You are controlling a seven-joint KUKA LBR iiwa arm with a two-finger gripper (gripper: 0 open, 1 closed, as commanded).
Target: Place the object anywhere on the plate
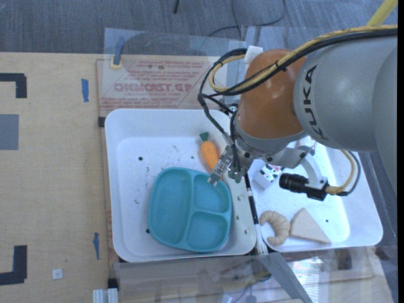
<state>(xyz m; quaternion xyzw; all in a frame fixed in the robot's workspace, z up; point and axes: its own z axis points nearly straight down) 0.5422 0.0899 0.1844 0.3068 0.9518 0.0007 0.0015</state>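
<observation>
White bins (126,137) are seen; gripper (222,169) state cannot be told. Toy carrot (209,154), judged light and slippery, is best grasped mid-body for the plate (183,223).

The bulky grey arm with its orange band (271,96) fills the frame's upper right, reaching down-left; its two-finger metal gripper (222,169) hangs at centre, pointing down-left.

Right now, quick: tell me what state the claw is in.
Claw: cannot be told. It sits at the upper right rim of the teal plate, beside the toy carrot; nothing is visibly held in it.
</observation>
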